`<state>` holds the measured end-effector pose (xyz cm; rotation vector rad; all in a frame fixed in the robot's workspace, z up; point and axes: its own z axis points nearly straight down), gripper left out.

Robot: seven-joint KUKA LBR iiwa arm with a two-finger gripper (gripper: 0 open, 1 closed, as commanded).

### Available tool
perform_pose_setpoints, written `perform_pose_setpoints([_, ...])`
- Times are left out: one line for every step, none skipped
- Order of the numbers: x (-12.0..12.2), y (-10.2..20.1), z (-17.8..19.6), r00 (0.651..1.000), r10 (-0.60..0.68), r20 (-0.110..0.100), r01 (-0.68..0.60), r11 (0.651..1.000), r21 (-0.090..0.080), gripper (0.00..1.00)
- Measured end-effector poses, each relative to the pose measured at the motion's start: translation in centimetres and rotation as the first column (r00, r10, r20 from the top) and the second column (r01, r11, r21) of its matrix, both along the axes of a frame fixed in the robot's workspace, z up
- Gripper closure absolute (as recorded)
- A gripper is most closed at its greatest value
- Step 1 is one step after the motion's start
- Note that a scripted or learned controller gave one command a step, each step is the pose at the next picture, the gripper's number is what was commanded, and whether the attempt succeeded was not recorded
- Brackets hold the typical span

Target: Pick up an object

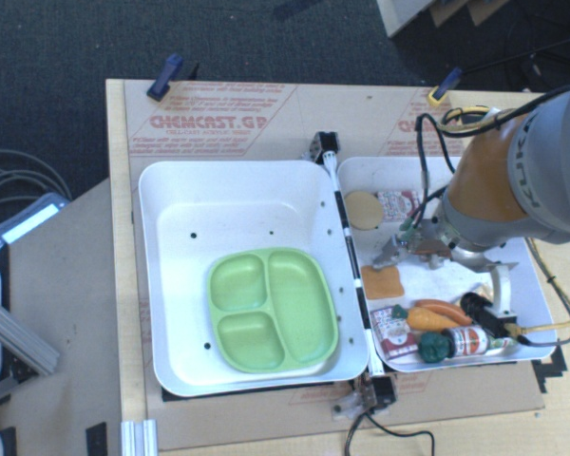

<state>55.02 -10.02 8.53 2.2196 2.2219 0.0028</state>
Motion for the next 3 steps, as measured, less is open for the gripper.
perform_pose_setpoints([-3.0, 0.5, 0.0, 1.000, -0.001, 0.000, 0.001, 1.000, 0.000, 0.00])
perform_pose_setpoints([3.4, -3.4, 3.6, 1.000, -0.001, -0.001, 0.001, 1.000, -0.001, 0.00])
perform_pose_setpoints([7.8, -6.9, 0.2, 1.000, 0.002, -0.001, -0.002, 1.000, 0.001, 0.00])
